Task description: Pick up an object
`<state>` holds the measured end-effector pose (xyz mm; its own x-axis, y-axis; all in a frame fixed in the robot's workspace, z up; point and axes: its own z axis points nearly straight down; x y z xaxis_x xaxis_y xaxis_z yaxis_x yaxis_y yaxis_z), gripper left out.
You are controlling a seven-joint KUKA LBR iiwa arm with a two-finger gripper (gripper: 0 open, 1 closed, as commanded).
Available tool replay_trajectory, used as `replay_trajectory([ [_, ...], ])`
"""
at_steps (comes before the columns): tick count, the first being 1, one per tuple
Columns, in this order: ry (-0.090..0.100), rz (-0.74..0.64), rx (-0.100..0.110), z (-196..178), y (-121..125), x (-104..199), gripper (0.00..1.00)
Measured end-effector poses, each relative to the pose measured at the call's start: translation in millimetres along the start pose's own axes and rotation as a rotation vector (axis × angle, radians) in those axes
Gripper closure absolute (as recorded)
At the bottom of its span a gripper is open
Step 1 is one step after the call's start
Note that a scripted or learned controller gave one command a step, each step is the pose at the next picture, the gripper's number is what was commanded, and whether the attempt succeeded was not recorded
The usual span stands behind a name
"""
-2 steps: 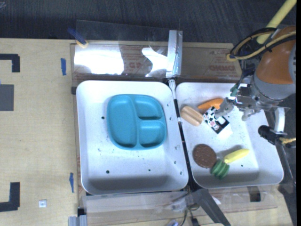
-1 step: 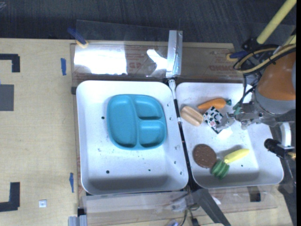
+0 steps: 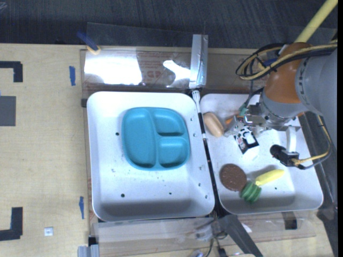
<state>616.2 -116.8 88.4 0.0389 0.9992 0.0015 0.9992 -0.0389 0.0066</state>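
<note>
Two shallow white bins side by side on a pale wooden worktop (image 3: 43, 159), seen from above at a slant. The left bin (image 3: 107, 191) contains a blue divided plate (image 3: 155, 137), lying flat near the bin's middle, with one large compartment on its left and two smaller ones on its right. The right bin (image 3: 305, 189) contains several toy foods: a tan bread roll (image 3: 213, 124) against the bin's left wall in the upper part; a round brown patty (image 3: 233, 176) in the lower part; and an ear of corn (image 3: 261, 182), yellow with a green husk end, just right of the patty and touching or nearly touching it. The grey arm (image 3: 316, 84), with its orange band (image 3: 281, 87), reaches in from the right over the upper half of the right bin. The gripper (image 3: 245, 138) hangs between the roll and the bin's middle, above the patty and apart from it; whether its fingers are wide or narrow cannot be told from this view, and no object is seen between them. Yellow cables (image 3: 262, 60) loop above the wrist
</note>
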Motion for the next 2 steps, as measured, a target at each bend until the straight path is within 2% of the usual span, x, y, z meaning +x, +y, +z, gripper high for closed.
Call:
replay_trajectory([
  [1,-0.002,0.002,-0.003,-10.6,0.7,-1.3,1.00],
  [2,-0.001,0.002,-0.002,-10.0,0.4,-1.4,0.00],
])
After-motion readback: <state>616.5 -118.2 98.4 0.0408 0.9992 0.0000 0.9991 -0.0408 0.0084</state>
